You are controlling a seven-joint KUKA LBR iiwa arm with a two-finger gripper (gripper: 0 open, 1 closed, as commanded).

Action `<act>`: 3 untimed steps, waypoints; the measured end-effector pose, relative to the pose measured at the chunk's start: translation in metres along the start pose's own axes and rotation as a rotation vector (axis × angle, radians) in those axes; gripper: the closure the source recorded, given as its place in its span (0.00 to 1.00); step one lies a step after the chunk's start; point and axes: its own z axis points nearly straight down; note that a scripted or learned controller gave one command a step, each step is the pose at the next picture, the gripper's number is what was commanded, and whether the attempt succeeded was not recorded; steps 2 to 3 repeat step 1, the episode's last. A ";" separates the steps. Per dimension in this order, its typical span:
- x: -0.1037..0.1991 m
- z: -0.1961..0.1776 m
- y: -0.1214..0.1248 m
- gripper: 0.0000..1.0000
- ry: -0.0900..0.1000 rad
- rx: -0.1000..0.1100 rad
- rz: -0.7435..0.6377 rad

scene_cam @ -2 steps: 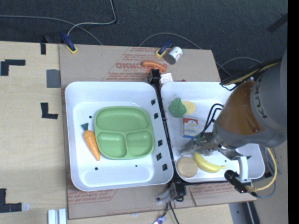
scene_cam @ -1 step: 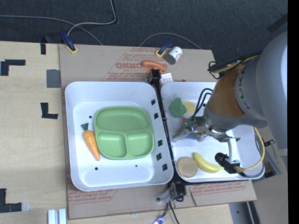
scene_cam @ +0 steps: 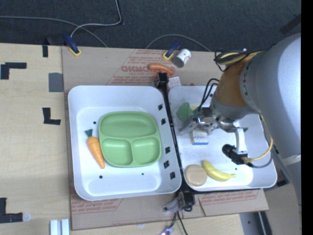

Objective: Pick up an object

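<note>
Lay on cardboard (scene_cam: 98, 67) under two bins (scene_cam: 78, 131); blue clamps (scene_cam: 72, 45) at back edge, cable (scene_cam: 98, 26) behind, black tape marks (scene_cam: 14, 70) left.

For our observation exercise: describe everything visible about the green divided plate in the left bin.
The green divided plate is a pale green, plastic-looking tray with rounded corners and three compartments: one wide at the top, two smaller below. It lies flat in the left white bin, and an orange toy carrot lies alongside its left edge.

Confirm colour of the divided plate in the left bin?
Light green plate, plain, clearest in the camera view.
</note>
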 end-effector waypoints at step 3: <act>0.000 -0.009 0.000 1.00 -0.001 0.000 -0.001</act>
